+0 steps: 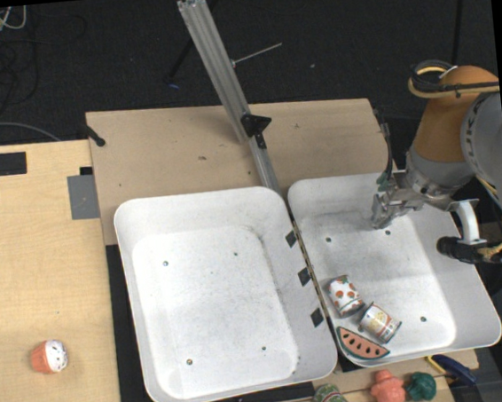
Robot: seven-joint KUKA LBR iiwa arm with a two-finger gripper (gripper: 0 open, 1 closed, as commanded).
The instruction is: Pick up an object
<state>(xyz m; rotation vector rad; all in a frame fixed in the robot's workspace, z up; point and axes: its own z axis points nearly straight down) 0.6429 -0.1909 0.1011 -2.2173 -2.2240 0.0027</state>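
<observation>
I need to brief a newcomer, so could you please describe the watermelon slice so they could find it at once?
Start at the right bin, the one nearer the arm, and go to its near left corner. Three small things cluster there; the watermelon slice lies at the rim, nearest the front. It is the flat red wedge with a green rind, unlike the two little cans beside it.

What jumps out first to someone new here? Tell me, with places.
The grey and orange arm reaching in from the right, its pincer hanging over the far part of the right bin. Next, a small cluster at that bin's near left corner: a red-and-white cup, a can and a watermelon slice. Off alone on the wooden board at left sits an orange-and-white ball.
</observation>
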